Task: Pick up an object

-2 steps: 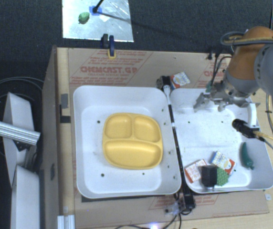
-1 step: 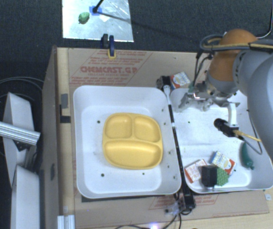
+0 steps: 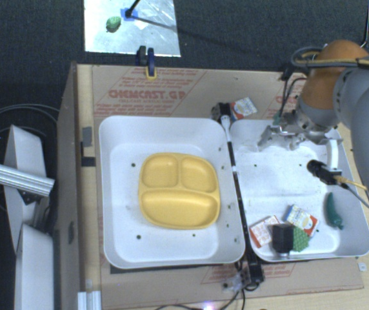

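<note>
We look down on two shallow white plastic bins side by side on printed cardboard. The grey arm enters from the right and its upper part is cut off by the picture's edge. The gripper is a small, blurred metallic shape low over the far end of the right bin; we cannot tell whether it is released or clenched, and nothing can be seen in its grasp.

The left bin holds a smooth yellow plate, rounded and divided into three compartments.

The loose things lie at the near end of the right bin, well apart from the gripper, with bare white floor between. A flat red packet touches a matte black block. Just beside the block sits a green patch, textured, its shape hard to read because the block covers part of it. An orange packet lies on the green patch's far edge. Nearer the right wall rests a slim teal piece, curved and pointed at one end.

A crumpled stray packet lies on the cardboard beyond the right bin, near the gripper; its print is too small to make out.
</note>
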`<act>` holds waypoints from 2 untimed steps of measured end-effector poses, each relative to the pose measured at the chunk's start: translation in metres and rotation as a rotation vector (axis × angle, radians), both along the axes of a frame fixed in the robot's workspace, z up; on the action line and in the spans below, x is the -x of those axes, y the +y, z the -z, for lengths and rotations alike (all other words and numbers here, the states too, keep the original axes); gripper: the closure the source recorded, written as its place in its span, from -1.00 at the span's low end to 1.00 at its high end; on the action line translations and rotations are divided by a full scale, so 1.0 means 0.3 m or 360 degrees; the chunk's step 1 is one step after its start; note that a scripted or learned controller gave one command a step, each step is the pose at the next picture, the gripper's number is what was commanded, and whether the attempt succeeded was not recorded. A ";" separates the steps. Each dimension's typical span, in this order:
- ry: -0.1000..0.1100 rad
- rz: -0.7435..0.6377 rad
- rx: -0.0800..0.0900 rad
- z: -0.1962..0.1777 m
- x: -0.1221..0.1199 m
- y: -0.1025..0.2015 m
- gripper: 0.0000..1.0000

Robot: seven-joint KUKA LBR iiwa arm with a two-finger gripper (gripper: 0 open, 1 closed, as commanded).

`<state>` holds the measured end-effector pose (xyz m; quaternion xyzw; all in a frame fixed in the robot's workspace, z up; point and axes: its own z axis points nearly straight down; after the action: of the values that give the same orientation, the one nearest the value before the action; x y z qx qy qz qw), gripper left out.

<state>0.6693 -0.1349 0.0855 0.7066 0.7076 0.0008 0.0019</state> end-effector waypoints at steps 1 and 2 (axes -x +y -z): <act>0.0003 -0.0006 -0.0004 0.002 0.000 0.157 -1.00; 0.0001 0.0000 -0.0001 0.000 0.000 0.025 -1.00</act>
<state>0.6692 -0.1274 0.0854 0.7067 0.7076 0.0007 0.0014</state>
